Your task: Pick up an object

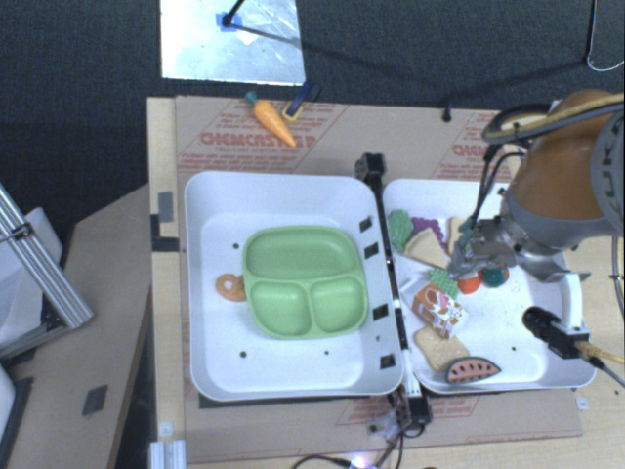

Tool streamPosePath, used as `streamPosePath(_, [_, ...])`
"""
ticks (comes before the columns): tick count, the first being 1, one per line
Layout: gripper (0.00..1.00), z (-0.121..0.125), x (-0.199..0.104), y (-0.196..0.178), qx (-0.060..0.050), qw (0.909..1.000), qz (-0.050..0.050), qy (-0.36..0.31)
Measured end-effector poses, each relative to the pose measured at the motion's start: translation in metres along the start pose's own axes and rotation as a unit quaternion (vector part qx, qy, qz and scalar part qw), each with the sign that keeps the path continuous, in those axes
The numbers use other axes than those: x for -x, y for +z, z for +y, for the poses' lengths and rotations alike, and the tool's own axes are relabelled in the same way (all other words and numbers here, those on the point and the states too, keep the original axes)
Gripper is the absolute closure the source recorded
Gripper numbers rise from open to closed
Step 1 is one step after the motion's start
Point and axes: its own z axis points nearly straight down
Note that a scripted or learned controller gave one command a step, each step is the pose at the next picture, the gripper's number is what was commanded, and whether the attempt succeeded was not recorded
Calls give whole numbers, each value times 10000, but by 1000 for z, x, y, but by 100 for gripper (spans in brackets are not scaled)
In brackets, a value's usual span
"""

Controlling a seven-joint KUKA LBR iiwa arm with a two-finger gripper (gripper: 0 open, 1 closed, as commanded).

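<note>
Here we are above the table (322,130), two shallow white bins side by side. The left white bin (210,262) carries a light green three-compartment plastic tray (303,281) in its middle, and a small tan pretzel-shaped toy (231,287) lies just off the tray's left edge.

Over to the right white bin (527,360), where the toy food is crowded into the left half: a green leafy toy (399,228) and a purple piece (426,229) at the upper left, a pale wedge-shaped slice (426,249) beside them, a colourful printed little box (438,309) in the middle, a tan bread-like slice (431,345) below it, and a watermelon slice toy (473,369) near the bottom rim.

The grey arm with its orange band (562,179) reaches in from the right, and the claw (471,259) is down among the pieces, right over a small red-orange round toy (470,283) and a teal piece (494,276). Whether the claw is clenched or released, I cannot tell.

Outside the bins, an orange toy carrot (272,121) lies on the table at the upper centre, below a shiny silver sheet (232,29).
</note>
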Motion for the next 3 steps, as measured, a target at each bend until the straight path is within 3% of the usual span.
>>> streamPosePath(1, [100,-26,-39,-15,-1,10000,-2,7])
streamPosePath(3, [100,-25,-48,2,-7,10000,-10,22])
